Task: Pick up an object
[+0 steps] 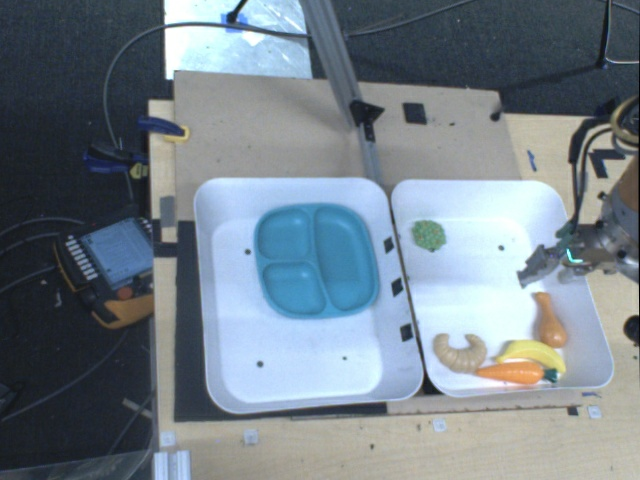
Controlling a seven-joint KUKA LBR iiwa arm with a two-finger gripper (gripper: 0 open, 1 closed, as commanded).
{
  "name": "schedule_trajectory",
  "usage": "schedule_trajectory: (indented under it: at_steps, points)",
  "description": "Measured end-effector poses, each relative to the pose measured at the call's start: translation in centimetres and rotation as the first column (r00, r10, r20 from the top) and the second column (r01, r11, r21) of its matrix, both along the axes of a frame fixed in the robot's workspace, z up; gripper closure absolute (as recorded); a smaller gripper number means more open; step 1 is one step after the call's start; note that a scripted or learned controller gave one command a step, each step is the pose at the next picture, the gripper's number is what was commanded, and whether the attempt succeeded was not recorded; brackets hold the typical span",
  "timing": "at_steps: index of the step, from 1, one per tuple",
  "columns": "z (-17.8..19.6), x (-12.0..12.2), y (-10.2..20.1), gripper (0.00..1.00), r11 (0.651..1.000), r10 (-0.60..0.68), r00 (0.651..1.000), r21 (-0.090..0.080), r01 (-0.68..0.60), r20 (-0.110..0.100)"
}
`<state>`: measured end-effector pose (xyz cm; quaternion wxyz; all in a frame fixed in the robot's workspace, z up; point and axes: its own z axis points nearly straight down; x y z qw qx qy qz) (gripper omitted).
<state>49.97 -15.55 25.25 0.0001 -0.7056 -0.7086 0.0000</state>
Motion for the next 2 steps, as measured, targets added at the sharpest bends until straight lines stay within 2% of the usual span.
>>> schedule_trajectory:
  at_steps: [1,2]
  points:
    - [0.1,0.1,0.0,0.00,1.000,0.000,1.000,0.000,0.000,0.002]
    - [-4.9,0.7,0.8,0.00,1.000,-0.001,1.000,0.001,0.001,-0.002]
